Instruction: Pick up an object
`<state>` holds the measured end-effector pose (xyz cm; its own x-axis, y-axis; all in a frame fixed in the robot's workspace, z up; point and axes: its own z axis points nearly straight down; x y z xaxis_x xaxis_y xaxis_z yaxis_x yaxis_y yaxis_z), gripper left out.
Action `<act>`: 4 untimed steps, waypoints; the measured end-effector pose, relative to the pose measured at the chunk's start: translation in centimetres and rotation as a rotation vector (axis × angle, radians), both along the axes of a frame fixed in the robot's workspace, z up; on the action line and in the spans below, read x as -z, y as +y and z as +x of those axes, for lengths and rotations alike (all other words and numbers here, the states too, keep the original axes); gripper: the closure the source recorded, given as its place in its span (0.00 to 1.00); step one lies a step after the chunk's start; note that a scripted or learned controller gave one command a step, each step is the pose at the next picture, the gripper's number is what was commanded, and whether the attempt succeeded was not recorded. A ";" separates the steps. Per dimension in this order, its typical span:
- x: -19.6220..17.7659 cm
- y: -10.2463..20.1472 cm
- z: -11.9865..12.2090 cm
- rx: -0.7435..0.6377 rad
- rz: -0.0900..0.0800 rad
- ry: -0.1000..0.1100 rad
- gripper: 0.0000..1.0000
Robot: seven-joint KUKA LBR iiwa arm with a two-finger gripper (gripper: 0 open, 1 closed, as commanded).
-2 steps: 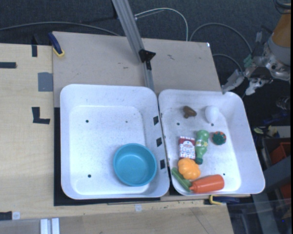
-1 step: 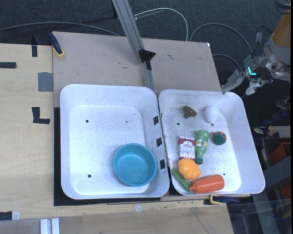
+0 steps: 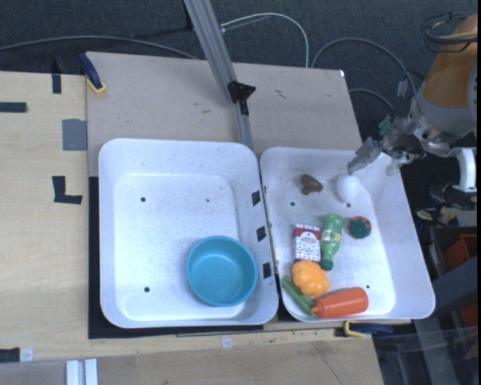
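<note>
One white egg [image 3: 349,187] (smooth, rounded) lies below the fingers [image 3: 378,157], whose spread is unclear.

bins [image 3: 112,215]: glossy white plastic, speckled
bowl [image 3: 220,270]: smooth blue plastic
bench [image 3: 24,215]: matt pale wood

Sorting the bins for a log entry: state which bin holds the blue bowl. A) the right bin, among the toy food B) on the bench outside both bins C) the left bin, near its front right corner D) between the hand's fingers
C: the blue bowl sits on the floor of the left bin, toward its front right corner, apart from the toy food in the right bin.
</note>
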<state>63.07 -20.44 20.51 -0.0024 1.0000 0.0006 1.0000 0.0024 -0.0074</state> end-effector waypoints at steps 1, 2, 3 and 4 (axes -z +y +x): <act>4.4 0.2 0.2 0.000 -0.001 -0.001 0.00; 10.9 0.4 0.1 0.000 0.000 0.001 0.00; 9.5 0.5 0.3 -0.002 -0.001 -0.005 1.00; 4.8 0.0 1.1 0.001 -0.002 -0.011 1.00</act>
<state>64.19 -20.40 15.69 -0.0013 1.0000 -0.0019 1.0000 0.0013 0.0041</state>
